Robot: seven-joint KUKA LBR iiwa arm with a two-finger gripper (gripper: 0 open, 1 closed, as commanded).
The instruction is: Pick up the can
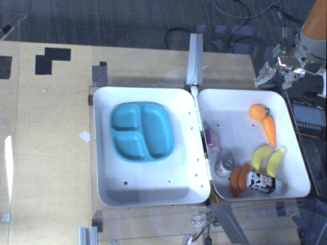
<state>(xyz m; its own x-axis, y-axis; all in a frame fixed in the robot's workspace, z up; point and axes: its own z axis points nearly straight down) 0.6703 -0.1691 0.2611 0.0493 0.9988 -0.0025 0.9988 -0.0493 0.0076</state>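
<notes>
Hovering above the far right corner of the right white bin (299, 185), my two-finger gripper (280, 74) is carrying nothing, parked clear for the descent. I am seeing the small grey metal can (225, 166) lying well apart, near the bin's front left, beside the round orange toy (238, 180).

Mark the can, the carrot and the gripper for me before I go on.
can (225, 165): camera view, on its round grey top.
carrot (269, 129): camera view, on the middle of its orange body.
gripper (280, 74): camera view, between its fingertips, beyond the right bin's far edge.
</notes>
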